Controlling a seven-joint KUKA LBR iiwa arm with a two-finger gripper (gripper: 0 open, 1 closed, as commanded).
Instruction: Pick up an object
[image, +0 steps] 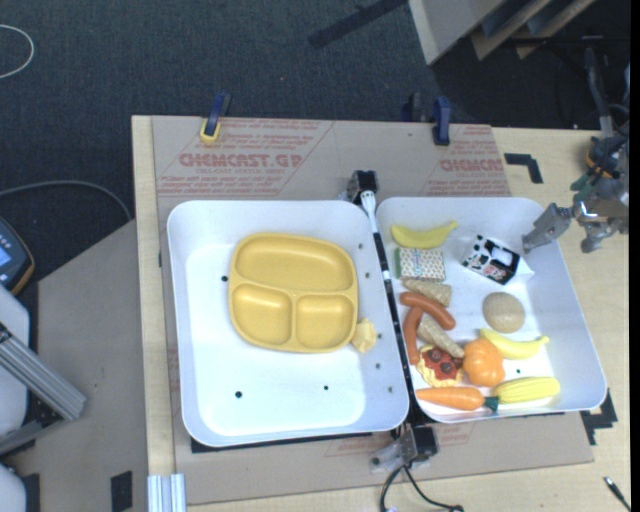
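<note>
Camera view: gripper (548, 226) hangs over the right bin's (575, 330) far right corner, jaw state can't tell. Nearest pickable is the black-and-white packet (490, 259), just left and slightly nearer of it, long axis slanting toward the bin's right edge. Other toy food crowds the near-left half.

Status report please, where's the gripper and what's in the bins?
Gripper over right bin's far right rim, nothing held. Toy food piled in that bin, carrot nearest. Yellow tray in left bin.
</note>
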